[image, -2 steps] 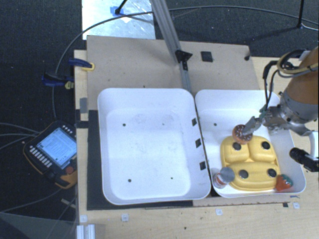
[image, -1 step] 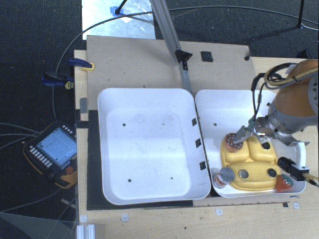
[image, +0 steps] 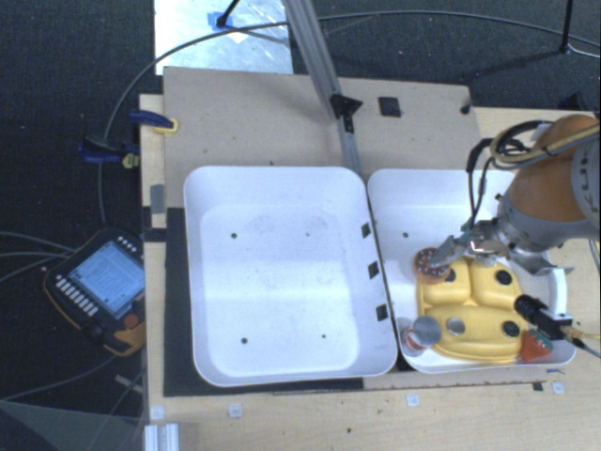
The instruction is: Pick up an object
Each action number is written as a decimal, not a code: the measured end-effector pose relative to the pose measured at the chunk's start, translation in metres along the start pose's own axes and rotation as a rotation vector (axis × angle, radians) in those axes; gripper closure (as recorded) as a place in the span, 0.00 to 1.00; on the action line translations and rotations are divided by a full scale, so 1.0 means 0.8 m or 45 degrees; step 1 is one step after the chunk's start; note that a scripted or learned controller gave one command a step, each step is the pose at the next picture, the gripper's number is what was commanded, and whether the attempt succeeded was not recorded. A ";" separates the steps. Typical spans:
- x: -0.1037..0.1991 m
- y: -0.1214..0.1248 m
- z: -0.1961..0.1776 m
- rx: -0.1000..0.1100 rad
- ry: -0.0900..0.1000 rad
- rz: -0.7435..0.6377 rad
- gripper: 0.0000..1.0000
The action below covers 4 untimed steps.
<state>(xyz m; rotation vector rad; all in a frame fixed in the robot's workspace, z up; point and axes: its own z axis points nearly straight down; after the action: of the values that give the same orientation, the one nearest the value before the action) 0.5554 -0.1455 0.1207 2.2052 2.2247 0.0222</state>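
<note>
The arm (image: 554, 191) reached in over the right bin (image: 413, 205), its orange band uppermost and the grey wrist bent down toward the bin's floor. The gripper (image: 470, 247) hung low at the end of the wrist, just above the upper edge of a large yellow object (image: 474, 313) — a lumpy moulded piece that filled the near half of the right bin. Whether the gripper was open or closed could not be told, since the wrist body and cables hid its tip; nothing could be seen held in it.

A small round brown-rimmed object (image: 433, 265) lay against the yellow object's upper left corner, just beside the gripper. A grey disc-like piece (image: 425, 330) sat at the yellow object's lower left, near the right bin's front wall, and a small red object (image: 536, 347) rested at its lower right corner. The left bin (image: 202, 280) stood touching the right bin's left side.
</note>
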 end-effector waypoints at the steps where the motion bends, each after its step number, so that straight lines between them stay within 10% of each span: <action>1: 0.006 0.003 -0.013 0.002 0.016 -0.002 1.00; 4: -0.002 0.019 -0.200 0.012 -0.007 0.003 1.00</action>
<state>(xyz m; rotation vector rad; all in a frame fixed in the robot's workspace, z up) 0.5679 -0.1474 0.2811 2.2098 2.2242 0.0059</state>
